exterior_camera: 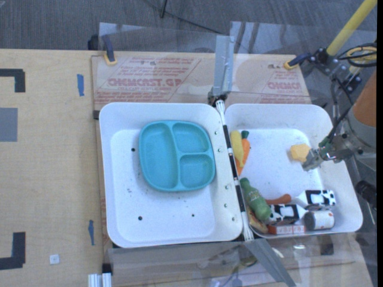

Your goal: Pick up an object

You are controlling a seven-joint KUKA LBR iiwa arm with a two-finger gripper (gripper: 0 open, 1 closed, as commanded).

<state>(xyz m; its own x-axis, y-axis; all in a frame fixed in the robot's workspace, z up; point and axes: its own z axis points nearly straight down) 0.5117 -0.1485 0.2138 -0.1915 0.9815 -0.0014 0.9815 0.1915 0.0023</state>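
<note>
My gripper hangs over the right side of the right bin, just right of a small yellow lump and close to touching it. Nothing shows in its grasp. Along the bin's left wall lie a yellow piece and an orange carrot-like piece. A green bottle lies at the front left. Beside it are a red strip, two black-and-white patterned items, and a white can at the front.
The left bin holds a teal divided plate in its back half. A raised divider runs between the bins. Cables and a yellow pole sit at the back right. The arm's orange band is at the right edge.
</note>
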